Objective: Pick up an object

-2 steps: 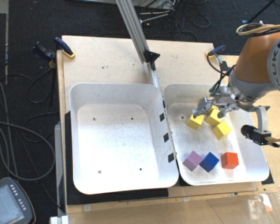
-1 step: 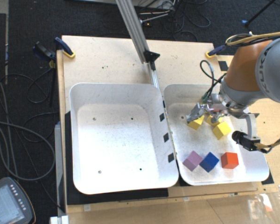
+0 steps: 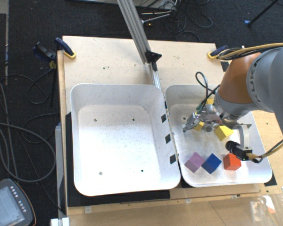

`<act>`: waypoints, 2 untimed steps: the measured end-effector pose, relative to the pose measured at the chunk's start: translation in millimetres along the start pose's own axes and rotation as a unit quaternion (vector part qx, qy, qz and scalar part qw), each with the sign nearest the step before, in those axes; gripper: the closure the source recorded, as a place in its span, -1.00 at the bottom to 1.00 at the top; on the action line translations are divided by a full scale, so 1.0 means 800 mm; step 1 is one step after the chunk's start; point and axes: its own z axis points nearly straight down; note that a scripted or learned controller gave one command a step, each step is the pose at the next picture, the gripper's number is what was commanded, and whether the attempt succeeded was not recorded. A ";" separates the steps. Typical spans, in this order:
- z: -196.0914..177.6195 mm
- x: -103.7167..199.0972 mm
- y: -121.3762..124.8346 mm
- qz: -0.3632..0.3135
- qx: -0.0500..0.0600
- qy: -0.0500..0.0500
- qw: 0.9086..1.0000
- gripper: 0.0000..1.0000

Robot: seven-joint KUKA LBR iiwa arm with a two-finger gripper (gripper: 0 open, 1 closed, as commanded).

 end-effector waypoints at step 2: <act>-0.090 0.011 0.001 -0.002 -0.006 -0.001 1.000 1.00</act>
